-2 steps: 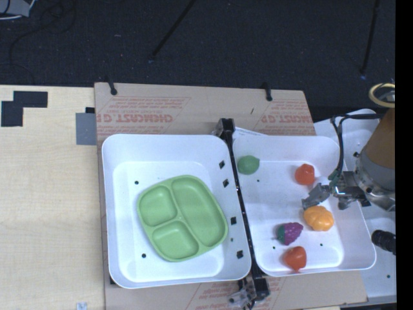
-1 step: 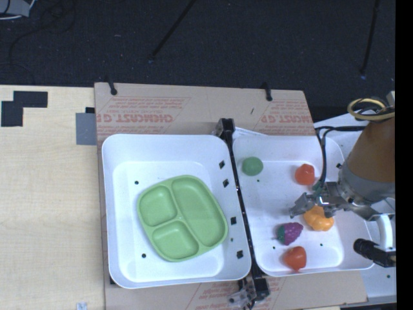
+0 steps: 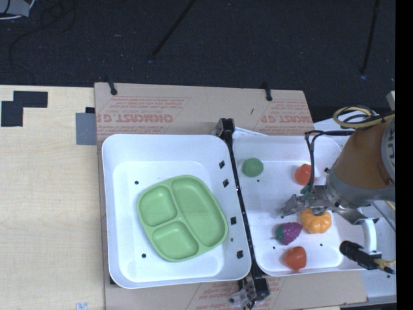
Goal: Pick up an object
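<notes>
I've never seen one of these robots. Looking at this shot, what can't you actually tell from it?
- Gripper: the camera view is too small and blurred to show its state.
- Orange object: the arm covers its upper edge, so contact is unclear.
- Purple object: too blurred to identify.
- Arm: cut off by the right edge.

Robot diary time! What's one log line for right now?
pincer: low in right bin | nearest: orange toy, purple toy | nothing seen held | green plate: left bin
</notes>
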You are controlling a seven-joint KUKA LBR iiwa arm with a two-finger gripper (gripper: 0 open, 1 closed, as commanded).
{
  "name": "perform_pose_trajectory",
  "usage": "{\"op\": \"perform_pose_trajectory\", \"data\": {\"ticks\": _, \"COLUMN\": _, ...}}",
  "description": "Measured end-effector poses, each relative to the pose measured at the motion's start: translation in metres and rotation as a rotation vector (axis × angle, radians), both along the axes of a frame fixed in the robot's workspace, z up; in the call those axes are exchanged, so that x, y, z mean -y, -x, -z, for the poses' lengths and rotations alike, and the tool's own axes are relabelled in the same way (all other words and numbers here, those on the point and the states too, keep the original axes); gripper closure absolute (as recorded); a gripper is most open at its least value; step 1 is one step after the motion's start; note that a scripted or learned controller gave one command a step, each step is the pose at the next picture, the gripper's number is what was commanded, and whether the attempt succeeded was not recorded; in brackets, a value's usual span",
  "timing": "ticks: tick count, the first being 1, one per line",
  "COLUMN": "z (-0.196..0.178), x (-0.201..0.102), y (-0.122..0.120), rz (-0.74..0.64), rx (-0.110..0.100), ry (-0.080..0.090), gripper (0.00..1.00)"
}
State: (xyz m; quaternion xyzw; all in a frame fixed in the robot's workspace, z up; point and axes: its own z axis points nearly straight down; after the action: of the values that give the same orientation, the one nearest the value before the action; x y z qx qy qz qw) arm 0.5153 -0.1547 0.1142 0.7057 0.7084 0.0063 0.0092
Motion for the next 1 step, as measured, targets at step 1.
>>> {"op": "perform_pose_trajectory", "data": {"ticks": 1, "z": 0.0130, "x": 0.0024, "y": -0.0138, "rz": -0.001, "rx": 0.022, "ry": 0.011, "gripper": 0.00}}
